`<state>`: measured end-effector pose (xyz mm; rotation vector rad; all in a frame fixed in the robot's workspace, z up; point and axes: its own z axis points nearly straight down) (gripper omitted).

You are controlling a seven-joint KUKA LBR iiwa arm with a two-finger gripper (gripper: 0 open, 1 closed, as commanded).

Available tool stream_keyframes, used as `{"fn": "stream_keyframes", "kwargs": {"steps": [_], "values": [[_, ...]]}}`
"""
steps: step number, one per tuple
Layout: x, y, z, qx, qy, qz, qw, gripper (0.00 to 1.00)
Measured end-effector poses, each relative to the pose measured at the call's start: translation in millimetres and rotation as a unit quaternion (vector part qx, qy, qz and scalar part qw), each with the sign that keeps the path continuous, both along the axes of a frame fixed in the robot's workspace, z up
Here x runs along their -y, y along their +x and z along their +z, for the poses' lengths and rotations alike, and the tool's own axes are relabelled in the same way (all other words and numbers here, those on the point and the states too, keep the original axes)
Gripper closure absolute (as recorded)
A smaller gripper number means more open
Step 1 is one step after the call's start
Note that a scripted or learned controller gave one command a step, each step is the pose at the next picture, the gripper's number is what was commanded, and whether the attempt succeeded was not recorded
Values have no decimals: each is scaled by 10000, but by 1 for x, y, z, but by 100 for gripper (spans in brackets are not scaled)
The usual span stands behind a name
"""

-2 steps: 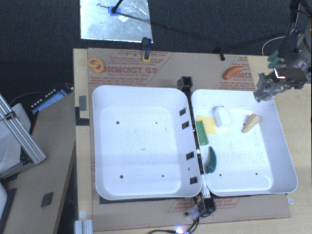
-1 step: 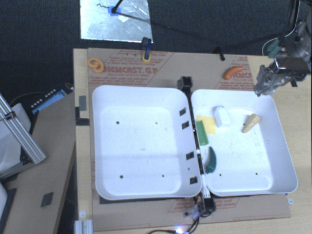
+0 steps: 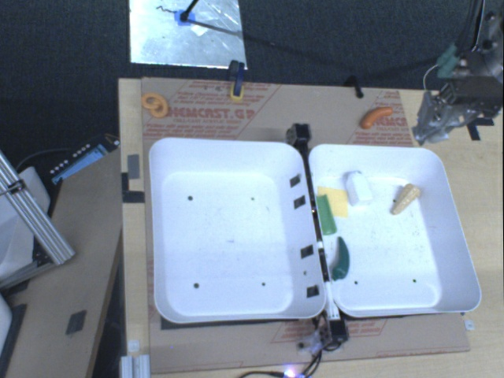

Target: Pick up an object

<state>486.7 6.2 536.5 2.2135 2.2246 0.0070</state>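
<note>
Camera view: gripper (image 3: pixel 431 132) beyond right bin's (image 3: pixel 453 235) far corner, finger state unclear

Two bins sit side by side on the bench (image 3: pixel 205 101). The left bin (image 3: pixel 228 231) lies at frame centre-left. The right bin (image 3: pixel 394 235) holds a block (image 3: pixel 334 201) and a strip (image 3: pixel 325 214) near its left wall, a cup (image 3: pixel 358 187) just right of them, a cone (image 3: pixel 405 198) further right, and a pod (image 3: pixel 340 260) below. A ring (image 3: pixel 155 105) lies at upper left on the bench, a sausage (image 3: pixel 376 117) at upper right. The gripper (image 3: pixel 441 124) stands above the right bin's upper right corner.
</note>
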Motion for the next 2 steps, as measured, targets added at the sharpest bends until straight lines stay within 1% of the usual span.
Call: {"fn": "stream_keyframes", "kwargs": {"steps": [1, 2], "values": [[-48, -2, -259, -102, -8, -7, 9999, 100], [-42, 3, -177, 22, 2, -8, 10000, 100]]}}
